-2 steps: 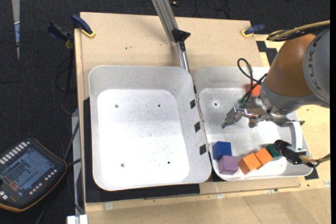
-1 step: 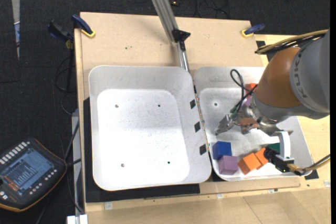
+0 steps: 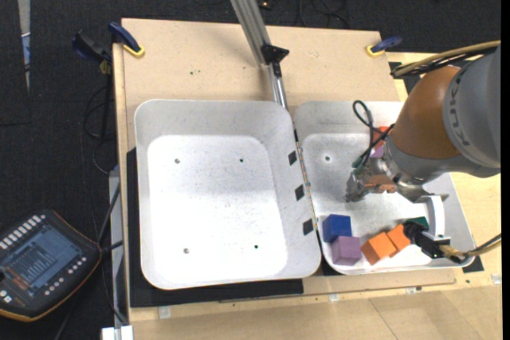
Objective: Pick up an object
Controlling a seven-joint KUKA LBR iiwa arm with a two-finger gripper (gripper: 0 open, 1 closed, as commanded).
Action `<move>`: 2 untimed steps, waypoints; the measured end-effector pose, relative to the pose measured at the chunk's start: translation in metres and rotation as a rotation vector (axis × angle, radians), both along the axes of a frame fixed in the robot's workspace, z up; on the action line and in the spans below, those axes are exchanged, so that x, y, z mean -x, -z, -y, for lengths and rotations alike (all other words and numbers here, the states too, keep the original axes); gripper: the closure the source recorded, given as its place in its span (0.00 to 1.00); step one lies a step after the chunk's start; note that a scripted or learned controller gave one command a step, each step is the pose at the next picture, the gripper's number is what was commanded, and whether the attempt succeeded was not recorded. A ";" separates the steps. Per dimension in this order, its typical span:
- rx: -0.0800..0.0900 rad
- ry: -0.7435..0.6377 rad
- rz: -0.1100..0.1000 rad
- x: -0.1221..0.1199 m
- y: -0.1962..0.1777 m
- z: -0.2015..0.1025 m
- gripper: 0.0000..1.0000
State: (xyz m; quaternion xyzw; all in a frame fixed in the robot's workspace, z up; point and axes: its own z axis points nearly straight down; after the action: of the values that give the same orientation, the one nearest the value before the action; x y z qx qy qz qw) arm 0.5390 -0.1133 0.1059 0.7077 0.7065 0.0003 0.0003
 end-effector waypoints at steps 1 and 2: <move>0.001 -0.004 0.004 -0.008 -0.045 -0.003 1.00; 0.001 -0.004 0.005 0.000 -0.094 -0.004 1.00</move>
State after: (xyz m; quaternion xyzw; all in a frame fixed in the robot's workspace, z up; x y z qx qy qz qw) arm 0.5390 -0.1097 0.2000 0.7062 0.7080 0.0017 0.0026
